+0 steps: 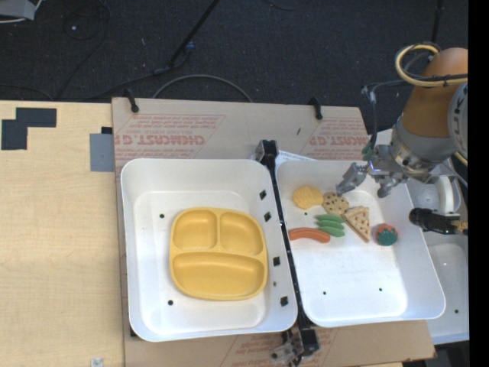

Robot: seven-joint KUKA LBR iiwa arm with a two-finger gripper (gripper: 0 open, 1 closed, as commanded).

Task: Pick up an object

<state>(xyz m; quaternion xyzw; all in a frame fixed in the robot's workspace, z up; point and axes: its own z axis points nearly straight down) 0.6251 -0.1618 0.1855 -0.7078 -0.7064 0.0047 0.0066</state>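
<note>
Small toy foods lie in the right bin (367,297): a yellow chip (307,197), a brown cookie (334,202), a green bean pod (331,225), an orange-red sausage (309,235), a tan wedge (357,222) and a red-and-green piece (386,235). My gripper (370,180) hangs over the bin's far right part, just above and right of the cookie. Its fingers (351,180) are spread apart with nothing between them.
The left bin (145,205) holds a yellow three-compartment plate (218,252). A black divider (276,235) runs between the bins. Cardboard lies under both. A wooden bench top extends to the left. The near half of the right bin shows bare white floor.
</note>
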